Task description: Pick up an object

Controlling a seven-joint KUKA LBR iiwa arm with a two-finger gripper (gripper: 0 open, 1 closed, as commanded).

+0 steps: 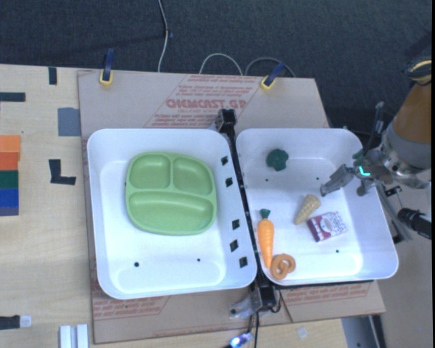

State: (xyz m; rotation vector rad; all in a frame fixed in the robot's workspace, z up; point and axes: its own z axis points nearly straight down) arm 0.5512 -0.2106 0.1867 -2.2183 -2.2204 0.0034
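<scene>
- Camera view, findings: the gripper [342,178] hangs over the right side of the right bin [371,265], reaching in from the right edge below the arm's orange band [413,118].
- Pincer state: whether its tips stand apart or together cannot be told at this size and angle. Nothing shows between them, so no hold is recorded.
- Candidate objects, all in the right bin: a cone-shaped tan piece [307,209] just below and left of the gripper; a small red-and-white packet [326,226] just beside the cone; a toy carrot [265,239] along the bin's left wall; a pretzel [282,266] touching or nearly touching the carrot's lower end; a dark green broccoli-like piece [277,159] near the top, well apart from the rest.
- Left bin [105,194]: holds a green divided plate [171,193]; not within easy reach of the present pose.
- Judgement on the step in hand: the arm appears to be in approach, with the pick not yet made. The cone is the nearest target.
- Recommended practice: centre over the cone's thicker body, set the closing line across its narrow width, and descend straight.
- Risk noted: the packet lies close on the cone's right side; a jaw landing on it could spoil the closure or drag both.
- Alternative: the broccoli-like piece stands clear on all sides and offers a cleaner descent.
</scene>
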